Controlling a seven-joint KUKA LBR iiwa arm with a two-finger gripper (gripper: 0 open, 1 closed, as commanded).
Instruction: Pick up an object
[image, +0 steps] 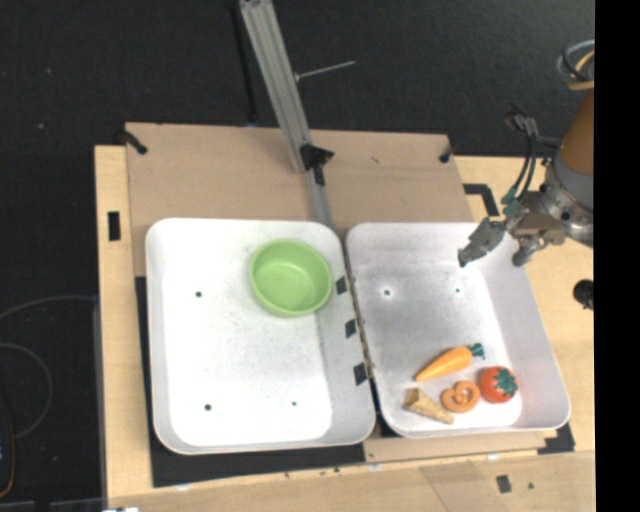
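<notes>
In the right bin (430, 270), near its front right corner, lie an orange carrot (446, 362), a red tomato (497, 384), a small orange ring-shaped piece (460, 397) and a tan wedge (427, 405). A green bowl (290, 278) sits in the left bin (200, 350) near its back right. My gripper (498, 245) hangs over the right bin's back right edge, open, its two fingers spread with nothing between them. It is well behind the carrot and tomato.
A slanted metal pole (285, 100) rises from the back between the bins. The bins sit on a brown board (290, 170) on the bench. Cables hang along the arm's wrist (525, 170) at the right.
</notes>
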